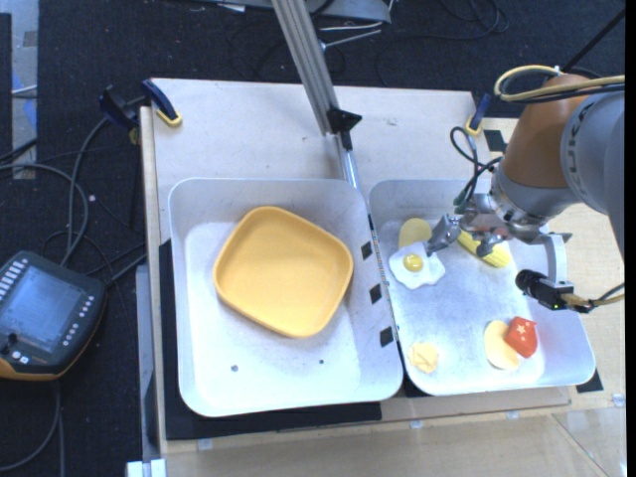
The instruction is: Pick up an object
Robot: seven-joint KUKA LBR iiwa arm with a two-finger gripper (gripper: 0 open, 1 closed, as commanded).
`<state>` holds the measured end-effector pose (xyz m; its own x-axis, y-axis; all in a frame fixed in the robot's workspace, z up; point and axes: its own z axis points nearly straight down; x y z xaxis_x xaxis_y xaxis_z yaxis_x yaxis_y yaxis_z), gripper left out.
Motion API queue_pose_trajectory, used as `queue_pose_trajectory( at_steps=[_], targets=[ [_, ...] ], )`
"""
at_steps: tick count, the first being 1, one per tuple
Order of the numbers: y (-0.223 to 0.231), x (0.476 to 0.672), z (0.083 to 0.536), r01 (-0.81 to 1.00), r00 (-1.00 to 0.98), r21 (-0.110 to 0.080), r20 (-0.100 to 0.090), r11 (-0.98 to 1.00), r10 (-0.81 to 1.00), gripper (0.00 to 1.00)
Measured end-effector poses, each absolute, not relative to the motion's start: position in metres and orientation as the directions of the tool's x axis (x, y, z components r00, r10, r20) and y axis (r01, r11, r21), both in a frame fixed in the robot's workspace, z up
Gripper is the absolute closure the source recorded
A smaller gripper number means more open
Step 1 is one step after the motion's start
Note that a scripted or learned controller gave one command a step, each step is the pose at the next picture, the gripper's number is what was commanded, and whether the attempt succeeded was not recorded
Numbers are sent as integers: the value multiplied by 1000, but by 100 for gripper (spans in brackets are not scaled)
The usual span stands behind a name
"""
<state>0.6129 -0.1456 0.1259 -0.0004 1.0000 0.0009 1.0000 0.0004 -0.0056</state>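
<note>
A handheld control pendant (45,311) is lying on the dark floor at the far left, its cable trailing up beside the table (248,127). On the table, two shallow white bins are sitting side by side. The left bin (199,376) is holding a yellow square plate (284,269), which is resting flat near the middle, slightly toward the back. A slanted metal pole (308,53) is running down from the top toward the seam between the bins.

The right bin (566,366) is carrying several toy foods. A fried egg (415,266) is lying near the bin's left side, with a pale yellow round piece (413,233) just behind it. A small yellow lump (424,357) is sitting near the front wall. Further right, a red piece (521,336) is overlapping a pale yellow oval (500,347).

The pincer (465,235) is hanging over the back of the right bin, just right of the egg, beside a yellow item (494,254) partly hidden beneath it. Whether it is released or clenched cannot be told, and nothing is visibly gripped. The grey arm (586,137) is reaching in from the right.
</note>
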Motion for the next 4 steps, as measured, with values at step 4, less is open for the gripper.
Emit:
queue_pose_trajectory(
  at_steps=[4],
  targets=[
    [-148, 609, 295, 1000, 0, 4, -1, 0, 1000, 100]
  ],
)
